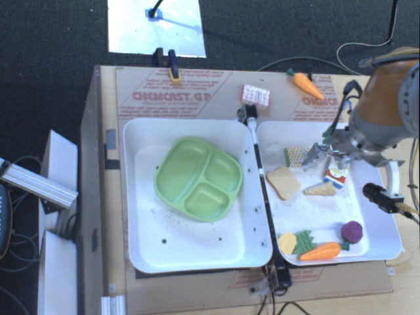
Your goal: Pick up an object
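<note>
A green plate [199, 187] lay in the left bin [141, 195]. In the right bin [377, 231], right of that plate, lay bread [283, 182], a waffle [296, 155], a cracker [320, 189], a carton [335, 176], a carrot [320, 251] and a purple ball [352, 231]. The gripper [315, 156] hovered beside the waffle; its jaw spread could not be told.

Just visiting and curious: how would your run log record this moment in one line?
stage: reaching | hand: over right bin | nearest: waffle piece | lifted: nothing seen | left bin: green divided plate
</note>
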`<state>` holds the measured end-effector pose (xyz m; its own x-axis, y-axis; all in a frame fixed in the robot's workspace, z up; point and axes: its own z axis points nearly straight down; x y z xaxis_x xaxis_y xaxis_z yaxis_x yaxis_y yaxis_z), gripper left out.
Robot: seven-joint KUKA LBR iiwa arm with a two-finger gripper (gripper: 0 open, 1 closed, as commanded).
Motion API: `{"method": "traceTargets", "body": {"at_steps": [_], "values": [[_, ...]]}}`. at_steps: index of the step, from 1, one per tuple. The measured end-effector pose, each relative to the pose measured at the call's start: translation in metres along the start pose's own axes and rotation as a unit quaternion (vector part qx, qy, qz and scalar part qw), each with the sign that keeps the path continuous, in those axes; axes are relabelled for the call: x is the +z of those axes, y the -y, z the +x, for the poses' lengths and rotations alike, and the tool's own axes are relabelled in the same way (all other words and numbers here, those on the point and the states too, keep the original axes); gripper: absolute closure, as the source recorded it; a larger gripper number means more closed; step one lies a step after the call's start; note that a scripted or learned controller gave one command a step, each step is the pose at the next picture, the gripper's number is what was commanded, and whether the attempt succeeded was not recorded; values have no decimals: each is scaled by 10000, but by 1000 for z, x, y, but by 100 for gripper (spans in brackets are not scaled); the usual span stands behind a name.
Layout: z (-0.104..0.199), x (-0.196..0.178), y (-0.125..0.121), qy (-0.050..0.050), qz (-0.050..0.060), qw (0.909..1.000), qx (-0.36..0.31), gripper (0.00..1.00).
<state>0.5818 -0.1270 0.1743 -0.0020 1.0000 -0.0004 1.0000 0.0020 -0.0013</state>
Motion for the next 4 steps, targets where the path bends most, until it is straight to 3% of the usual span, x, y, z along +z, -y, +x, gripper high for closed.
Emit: {"method": "traceTargets", "body": {"at_steps": [1,2,3,4], "values": [[-51,77,22,6,-25,10000,4,0],[-79,90,-62,2,-16,10000,-9,0],[-79,78,-63,12,-35,10000,-34,100],[-62,-14,-37,7,-35,10000,-12,100]]}}
